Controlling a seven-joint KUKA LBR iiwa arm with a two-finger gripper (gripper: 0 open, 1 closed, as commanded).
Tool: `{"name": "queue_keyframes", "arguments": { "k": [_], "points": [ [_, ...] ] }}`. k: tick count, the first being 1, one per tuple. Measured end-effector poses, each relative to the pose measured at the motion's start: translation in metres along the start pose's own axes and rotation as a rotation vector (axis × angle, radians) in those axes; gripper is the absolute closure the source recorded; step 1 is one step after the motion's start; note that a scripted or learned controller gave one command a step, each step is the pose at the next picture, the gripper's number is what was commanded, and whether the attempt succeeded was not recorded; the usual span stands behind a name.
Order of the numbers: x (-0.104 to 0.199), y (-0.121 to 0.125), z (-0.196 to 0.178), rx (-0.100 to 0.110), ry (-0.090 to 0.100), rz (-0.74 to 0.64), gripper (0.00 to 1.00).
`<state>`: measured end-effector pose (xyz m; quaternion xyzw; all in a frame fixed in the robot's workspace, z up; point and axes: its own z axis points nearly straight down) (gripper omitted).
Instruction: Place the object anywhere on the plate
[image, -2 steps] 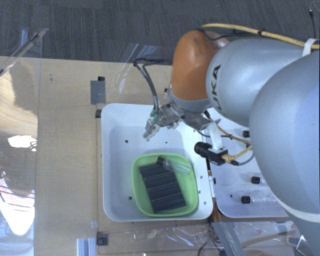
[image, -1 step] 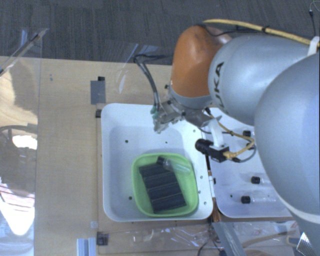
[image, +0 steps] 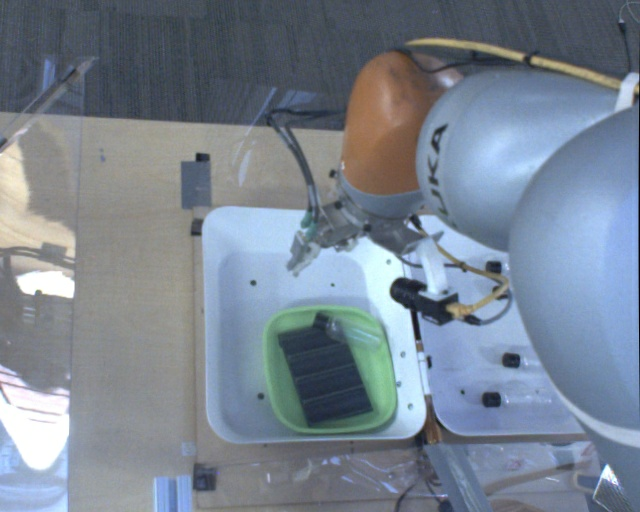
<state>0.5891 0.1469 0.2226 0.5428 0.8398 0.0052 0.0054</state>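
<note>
A dark ribbed rectangular object (image: 325, 376) lies flat on the green plate (image: 282, 400), slanting from the plate's back toward its front right. The plate sits in the front half of the left white bin (image: 232, 300). My gripper (image: 303, 252) hangs over the back of that bin, beyond the plate's far rim and apart from the object. I see nothing held under it.
The grey arm with its orange band (image: 385, 120) takes up the upper right and covers much of the right bin (image: 470, 410), where a few small dark bits (image: 511, 359) lie. Cables (image: 290, 150) loop behind the gripper. Tan bench top spreads to the left.
</note>
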Motion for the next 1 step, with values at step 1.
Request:
{"name": "queue_keyframes", "arguments": {
  "k": [1],
  "points": [
    [0.0076,0.0514,0.0319,0.007,0.002,-0.159,0.00]
  ]
}}
